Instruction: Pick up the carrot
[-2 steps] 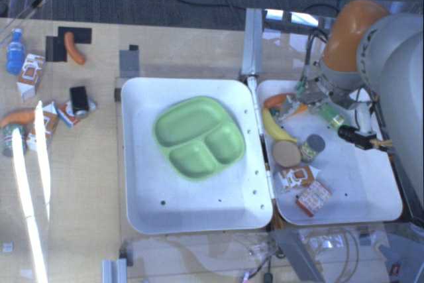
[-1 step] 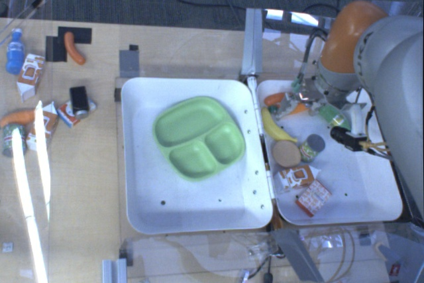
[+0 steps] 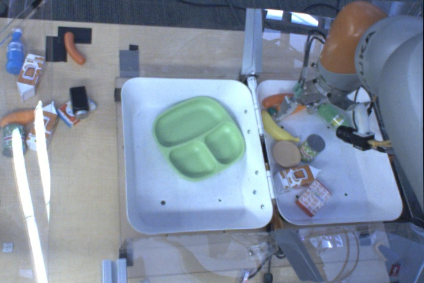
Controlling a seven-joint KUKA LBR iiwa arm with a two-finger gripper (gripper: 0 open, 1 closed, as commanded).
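— Upper right of the frame: where is the carrot (image 3: pixel 273 101)?
— At the right bin's (image 3: pixel 371 199) top-left corner, above the banana (image 3: pixel 277 127); the gripper (image 3: pixel 299 99) sits just beside it; claw state unclear.

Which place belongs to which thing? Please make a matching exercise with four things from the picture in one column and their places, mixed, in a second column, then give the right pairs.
Things:
1. green divided plate
2. carrot
3. banana
4. small red box

Places:
A. near corner of the right bin
B. far left corner of the right bin, beside the gripper
C. middle of the left bin
D. along the left wall of the right bin, just nearer than the carrot

Pairs: 1-C, 2-B, 3-D, 4-A
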